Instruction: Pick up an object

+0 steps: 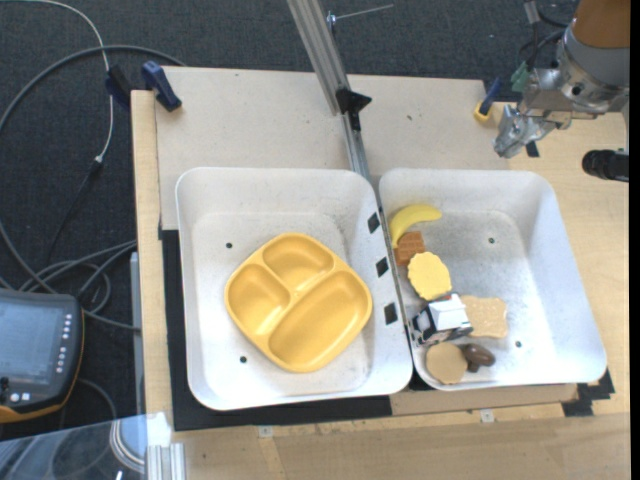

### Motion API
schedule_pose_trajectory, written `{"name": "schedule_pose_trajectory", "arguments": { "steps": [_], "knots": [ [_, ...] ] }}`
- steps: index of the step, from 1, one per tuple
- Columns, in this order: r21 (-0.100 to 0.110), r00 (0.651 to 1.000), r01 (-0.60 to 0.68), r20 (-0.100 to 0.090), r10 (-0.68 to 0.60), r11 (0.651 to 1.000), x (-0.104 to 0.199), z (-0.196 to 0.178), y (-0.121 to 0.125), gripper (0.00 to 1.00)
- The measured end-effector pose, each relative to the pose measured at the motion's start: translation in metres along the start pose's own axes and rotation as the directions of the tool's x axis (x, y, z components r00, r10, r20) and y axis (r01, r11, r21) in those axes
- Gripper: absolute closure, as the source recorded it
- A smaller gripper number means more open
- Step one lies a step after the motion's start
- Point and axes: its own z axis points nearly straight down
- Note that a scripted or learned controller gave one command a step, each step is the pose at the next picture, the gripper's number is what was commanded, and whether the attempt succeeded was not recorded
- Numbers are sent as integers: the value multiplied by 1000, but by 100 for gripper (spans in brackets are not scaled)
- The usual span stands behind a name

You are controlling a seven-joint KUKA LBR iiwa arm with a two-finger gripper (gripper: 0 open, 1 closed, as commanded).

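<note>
Objects to pick were all in the right bin (540,218), bunched along its left wall, nothing grasped yet. Desk (250,118) carried 2 bins; left bin (200,208) held 1 yellow divided plate (298,300). Arm (600,28) sat over the desk beyond the right bin's far-right corner, gripper (512,138) well apart from the pile. Jaws: couldn't tell from this angle whether released or clenched.

Cluster, roughly biggest to smallest: banana (412,218) nearest the far end, yellow round piece (428,274) just below it, tan cracker-like slab (486,315), tan disc (446,364) at the near corner, white-and-black block (444,315), small brown bit (478,356).

My call for the approach: go for the banana or the cracker slab, since each has a free side. Items touched or overlapped near the wall, so descending there risked jaws hitting the bin wall or pinching 2 things.
</note>
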Motion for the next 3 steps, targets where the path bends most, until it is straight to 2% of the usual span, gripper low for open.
{"name": "schedule_pose_trajectory", "arguments": {
  "steps": [3],
  "knots": [
    [-9, 1000, 5, 5, -5, 1000, 1, -34, 2, 100]
  ]
}}
